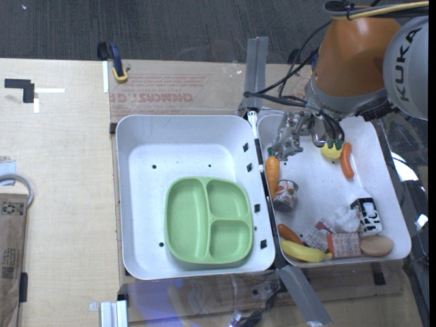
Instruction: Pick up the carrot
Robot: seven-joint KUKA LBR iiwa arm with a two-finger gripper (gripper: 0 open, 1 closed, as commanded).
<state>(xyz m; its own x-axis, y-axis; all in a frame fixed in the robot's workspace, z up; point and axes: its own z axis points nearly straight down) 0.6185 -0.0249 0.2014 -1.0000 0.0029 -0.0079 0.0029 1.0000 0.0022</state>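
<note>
Metal gripper [289, 144] hangs over the right bin [392, 182], upper left part; can't tell its state from here. Carrot [272, 174] lies just at its 7 o'clock, against the bin's left wall, apparently not gripped. Can [285, 194] sits just at the carrot's 5 o'clock. My read: approach done; grasp and lift left.

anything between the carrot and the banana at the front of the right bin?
Yes. In the camera view, a small can lies just below the carrot, and an orange sausage-like piece sits right above the banana. Bare white bin floor between them.
</note>
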